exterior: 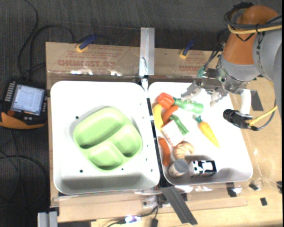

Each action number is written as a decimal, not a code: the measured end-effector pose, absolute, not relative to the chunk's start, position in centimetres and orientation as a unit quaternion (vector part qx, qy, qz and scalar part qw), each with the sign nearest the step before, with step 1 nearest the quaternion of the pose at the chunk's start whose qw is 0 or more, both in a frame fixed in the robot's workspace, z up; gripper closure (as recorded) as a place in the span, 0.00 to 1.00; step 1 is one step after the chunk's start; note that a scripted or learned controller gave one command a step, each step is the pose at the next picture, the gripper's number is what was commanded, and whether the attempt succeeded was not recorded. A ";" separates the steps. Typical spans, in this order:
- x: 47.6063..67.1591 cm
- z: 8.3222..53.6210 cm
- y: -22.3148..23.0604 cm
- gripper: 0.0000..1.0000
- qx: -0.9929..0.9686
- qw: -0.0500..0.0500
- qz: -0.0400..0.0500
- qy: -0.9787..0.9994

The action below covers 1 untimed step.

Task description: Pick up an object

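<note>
My gripper (204, 93) hangs over the back of the right bin (236, 145), its fingers (191, 91) spread open with nothing between them. Just below and left of it lie a green bottle-shaped toy (190, 106) and an orange pepper (164, 100). A carrot (207, 131) lies in the bin's middle. Along the left wall sit a yellow piece (156, 114), a red-and-white packet (172, 131) with a green stalk (179, 124) on it, and a garlic bulb (183, 149). A grey cup (179, 167) and a black-and-white box (201, 167) rest at the front.
The left bin (66, 98) holds a green divided plate (108, 138). A metal post (147, 51) stands behind the divider between the bins. A black cable plug (234, 117) hangs over the right bin's right side. A handheld pendant (23, 103) lies left of the bench.
</note>
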<state>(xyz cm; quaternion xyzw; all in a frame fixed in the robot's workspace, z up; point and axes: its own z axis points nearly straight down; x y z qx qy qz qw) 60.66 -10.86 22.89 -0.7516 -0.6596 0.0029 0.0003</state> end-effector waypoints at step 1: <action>61.2 9.6 -14.3 0.00 -0.785 -0.001 0.002 -0.620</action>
